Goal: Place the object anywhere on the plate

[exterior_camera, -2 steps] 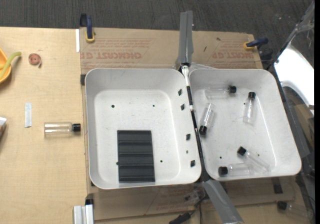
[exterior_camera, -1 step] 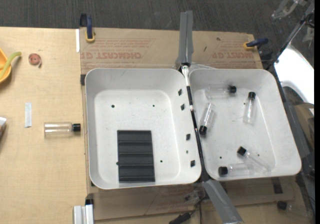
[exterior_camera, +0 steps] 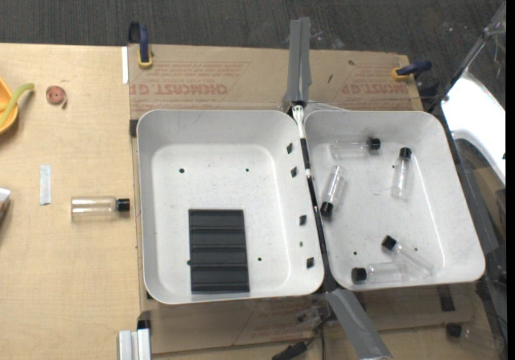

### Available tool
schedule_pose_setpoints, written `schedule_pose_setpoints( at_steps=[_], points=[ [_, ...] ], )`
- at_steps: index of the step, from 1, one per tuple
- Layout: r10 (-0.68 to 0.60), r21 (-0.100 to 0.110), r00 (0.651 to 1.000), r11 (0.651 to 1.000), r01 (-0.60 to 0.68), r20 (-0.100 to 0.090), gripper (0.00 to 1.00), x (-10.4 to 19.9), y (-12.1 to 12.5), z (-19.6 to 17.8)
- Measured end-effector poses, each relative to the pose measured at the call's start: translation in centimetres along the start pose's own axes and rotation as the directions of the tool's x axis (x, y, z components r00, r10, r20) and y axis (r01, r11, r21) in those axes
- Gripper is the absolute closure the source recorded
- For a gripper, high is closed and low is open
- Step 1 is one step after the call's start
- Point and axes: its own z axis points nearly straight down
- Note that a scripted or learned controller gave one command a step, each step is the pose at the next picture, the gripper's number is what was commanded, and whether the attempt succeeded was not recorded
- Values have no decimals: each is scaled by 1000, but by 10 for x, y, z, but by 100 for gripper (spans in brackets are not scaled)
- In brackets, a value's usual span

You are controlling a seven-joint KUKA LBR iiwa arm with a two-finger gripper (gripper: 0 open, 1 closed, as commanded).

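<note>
A light wooden table [exterior_camera: 64, 270] carried two white bins side by side. The left bin [exterior_camera: 149, 189] held one dark ribbed plate [exterior_camera: 217, 250]. The right bin [exterior_camera: 451, 189] held five clear vials with black caps [exterior_camera: 331, 191], lying scattered and apart. A sixth vial [exterior_camera: 98, 206] lay on the table left of the bins

At the left edge of the frame, an orange object [exterior_camera: 6, 106] is cut off, and below it a small thing [exterior_camera: 3, 201] also. The clear vials [exterior_camera: 400, 264] at the lower right overlap, so their outlines are hard to separate.
</note>
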Motion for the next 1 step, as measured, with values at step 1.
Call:
schedule_pose_setpoints(
  at_steps=[1],
  points=[
    [142,1,990,990,-142,1,0,55,-62,0]
  ],
)
